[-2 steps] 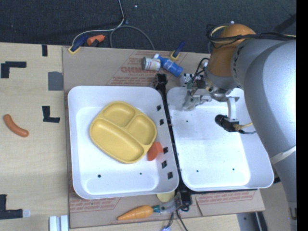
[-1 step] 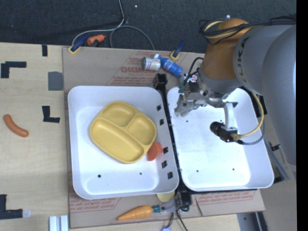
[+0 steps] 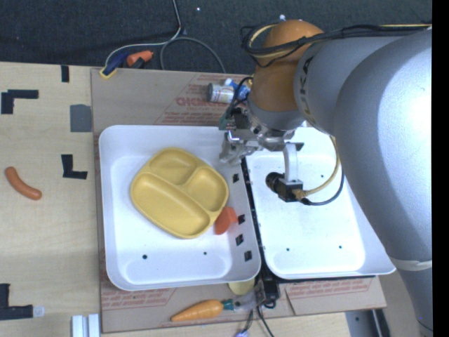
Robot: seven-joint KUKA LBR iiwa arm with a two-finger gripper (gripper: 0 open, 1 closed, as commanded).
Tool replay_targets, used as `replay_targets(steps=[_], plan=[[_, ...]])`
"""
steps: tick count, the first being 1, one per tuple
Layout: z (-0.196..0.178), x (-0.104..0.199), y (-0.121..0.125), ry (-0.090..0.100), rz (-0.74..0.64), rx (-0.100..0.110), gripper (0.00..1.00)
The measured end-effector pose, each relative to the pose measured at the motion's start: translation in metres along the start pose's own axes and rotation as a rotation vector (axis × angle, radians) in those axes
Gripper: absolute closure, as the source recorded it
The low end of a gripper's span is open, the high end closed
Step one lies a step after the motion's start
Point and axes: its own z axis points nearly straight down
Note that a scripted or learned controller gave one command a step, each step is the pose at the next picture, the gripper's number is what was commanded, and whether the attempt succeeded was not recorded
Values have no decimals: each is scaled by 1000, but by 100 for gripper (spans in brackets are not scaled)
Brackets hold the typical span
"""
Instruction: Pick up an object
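A yellow divided plate (image 3: 179, 192) lies in the left bin (image 3: 119, 258). A small red-orange piece (image 3: 224, 221) rests against the plate's lower right edge. My gripper (image 3: 235, 144) hangs over the ridge between the two bins, at the upper right corner of the left bin, just above and right of the plate. Its metal fingertips point down toward the bin's rim. Nothing shows between them.
The right bin (image 3: 316, 251) sits under the grey arm (image 3: 379, 118). A toy carrot (image 3: 198, 310) lies on the cardboard in front of the bins. An orange sausage (image 3: 23, 183) rests on the wooden bench at far left. Cables run behind the bins.
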Motion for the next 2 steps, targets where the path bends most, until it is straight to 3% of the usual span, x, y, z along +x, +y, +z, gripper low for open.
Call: replay_targets(steps=[1,2], plan=[[0,-65,-32,-4,12,3,100],[0,31,-19,1,-2,0,100]])
